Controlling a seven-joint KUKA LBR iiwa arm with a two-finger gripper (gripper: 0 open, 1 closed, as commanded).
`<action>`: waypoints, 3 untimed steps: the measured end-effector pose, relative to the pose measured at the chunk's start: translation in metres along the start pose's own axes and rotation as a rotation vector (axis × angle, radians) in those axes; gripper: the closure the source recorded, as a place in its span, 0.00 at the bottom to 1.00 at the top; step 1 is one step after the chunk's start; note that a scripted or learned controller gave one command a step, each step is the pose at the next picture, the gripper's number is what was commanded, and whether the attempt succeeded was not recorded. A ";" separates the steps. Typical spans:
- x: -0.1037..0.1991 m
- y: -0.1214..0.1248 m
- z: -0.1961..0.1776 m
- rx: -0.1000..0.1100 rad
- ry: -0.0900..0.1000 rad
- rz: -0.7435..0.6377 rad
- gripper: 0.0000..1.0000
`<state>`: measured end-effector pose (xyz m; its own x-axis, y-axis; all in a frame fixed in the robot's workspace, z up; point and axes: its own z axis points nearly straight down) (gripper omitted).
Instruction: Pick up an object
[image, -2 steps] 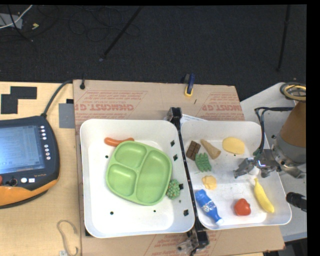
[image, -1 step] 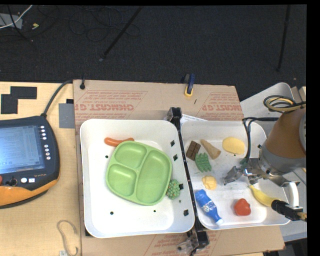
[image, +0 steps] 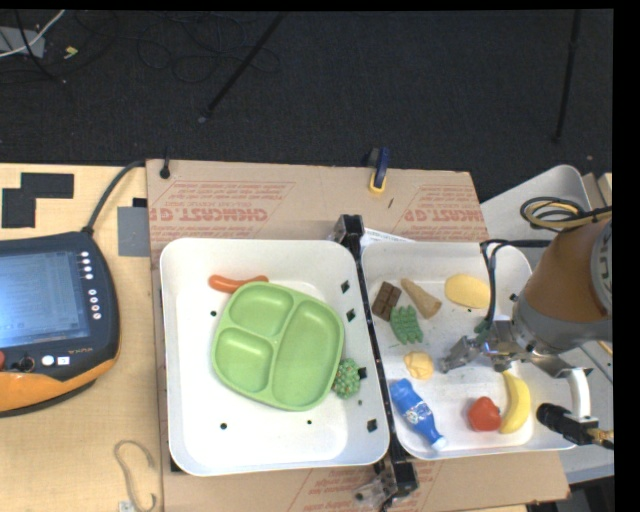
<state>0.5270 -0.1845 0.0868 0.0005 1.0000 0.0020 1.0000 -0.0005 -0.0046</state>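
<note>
Nearest the camera, along the front of the right bin (image: 560, 440), lay a blue bottle (image: 414, 411), a red tomato-like piece (image: 484, 414) and a banana (image: 517, 400), the tomato just beside the banana's lower end. Behind them the gripper (image: 468, 352) hung low over the middle of that bin, at the end of the grey arm (image: 566, 290) reaching in from the right. Whether its fingers stood apart or together could not be told, and nothing could be seen held between them. A small yellow piece (image: 419, 365) lay just left of the gripper, near the bottle's top. Further back sat a green leafy toy (image: 405, 324), a brown block (image: 386, 300), a tan cone (image: 421, 298) and a yellow lemon-like piece (image: 467, 291). In the left bin (image: 190, 400) a green divided plate (image: 277, 345) lay flat, with an orange carrot (image: 235, 282) touching its far-left rim and a bunch of green grapes (image: 347, 378) at its right edge. On the bench to the left rested a control pendant (image: 50, 315) with a lit screen.
</note>
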 end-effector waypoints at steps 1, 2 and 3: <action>-0.002 0.000 -0.011 -0.001 0.000 0.005 1.00; -0.005 -0.001 -0.053 -0.005 -0.002 0.005 1.00; -0.004 0.000 -0.116 -0.007 -0.003 -0.001 1.00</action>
<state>0.5276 -0.1891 0.2029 -0.0003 1.0000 -0.0007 1.0000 0.0003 0.0026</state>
